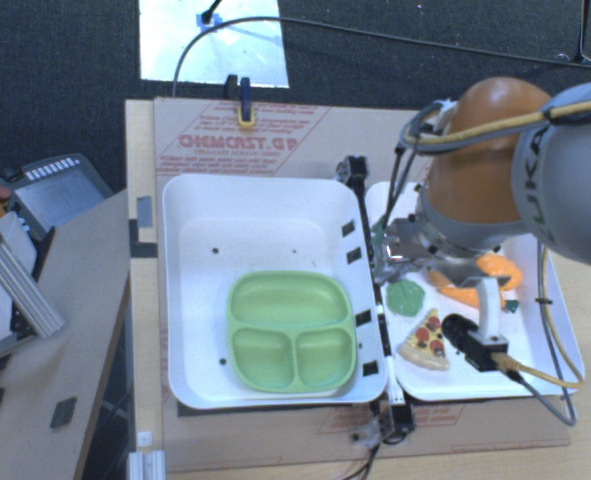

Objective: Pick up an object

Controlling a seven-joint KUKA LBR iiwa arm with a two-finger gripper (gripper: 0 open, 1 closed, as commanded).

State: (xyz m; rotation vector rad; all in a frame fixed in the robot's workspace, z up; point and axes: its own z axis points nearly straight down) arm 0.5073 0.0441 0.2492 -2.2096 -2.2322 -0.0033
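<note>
- Arm [495, 168] is hanging over the right bin [550, 368]; jaws' state: cannot tell.
- Pizza slice [427, 343], green piece [405, 297], orange piece [497, 268] are lying just beneath; nothing looks lifted, so the pick is pending.

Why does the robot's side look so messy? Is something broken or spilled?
Nothing looks broken or spilled. The right bin holds a loose jumble: a toy pizza slice, a green piece and an orange toy half hidden under the arm. The green divided plate lies flat in the left bin.
</note>
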